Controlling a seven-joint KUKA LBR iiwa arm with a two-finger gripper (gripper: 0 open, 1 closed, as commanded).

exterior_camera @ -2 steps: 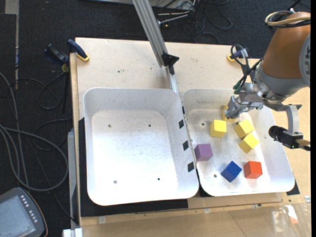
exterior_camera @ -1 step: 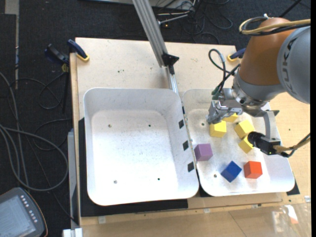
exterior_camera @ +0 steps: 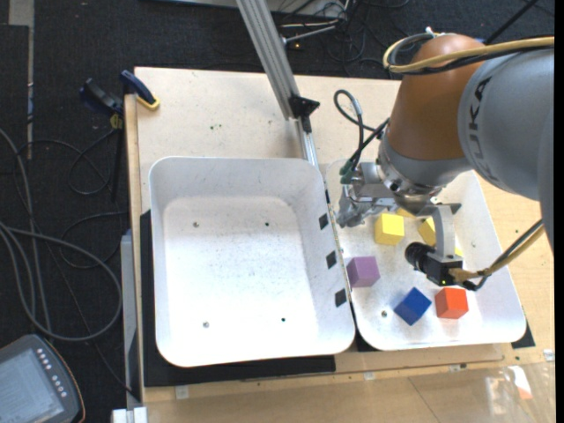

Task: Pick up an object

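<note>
The right white bin (exterior_camera: 496, 322) holds several small blocks: a yellow cube (exterior_camera: 389, 228), a purple cube (exterior_camera: 362, 271), a blue cube (exterior_camera: 411, 306) and an orange-red cube (exterior_camera: 451, 302). Another yellow piece (exterior_camera: 428, 230) is partly hidden behind the arm's hardware. My gripper (exterior_camera: 351, 211) hangs low over the bin's upper left part, just left of the yellow cube and above the purple one. Nothing is seen held in it. The grey arm with its orange band (exterior_camera: 432, 95) covers the bin's far side.
The left white bin (exterior_camera: 229, 263) lies beside the right one, their rims meeting near the purple cube. A slanted metal pole (exterior_camera: 269, 42) rises from between the bins at the back. A blue and yellow clamp (exterior_camera: 132, 91) sits at the bench's far left corner.
</note>
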